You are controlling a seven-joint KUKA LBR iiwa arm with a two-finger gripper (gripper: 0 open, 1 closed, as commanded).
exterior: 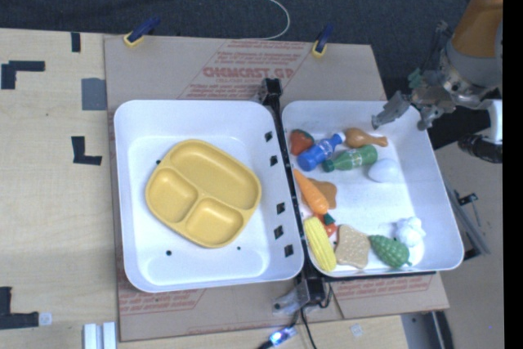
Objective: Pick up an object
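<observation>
Gripper (391, 115) above right bin (437, 200) far rim. Fingers: state indeterminate. Toys clustered at bin's left side: bottle (351, 160), carrot (310, 191), corn (319, 243). Risk: crowding; descent may graze neighbours, grip slips.

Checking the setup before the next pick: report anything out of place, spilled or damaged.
Nothing stands out. The yellow plate lies flat in the left bin, and the toy foods, such as the corn and the carrot, all lie inside the right bin.
</observation>
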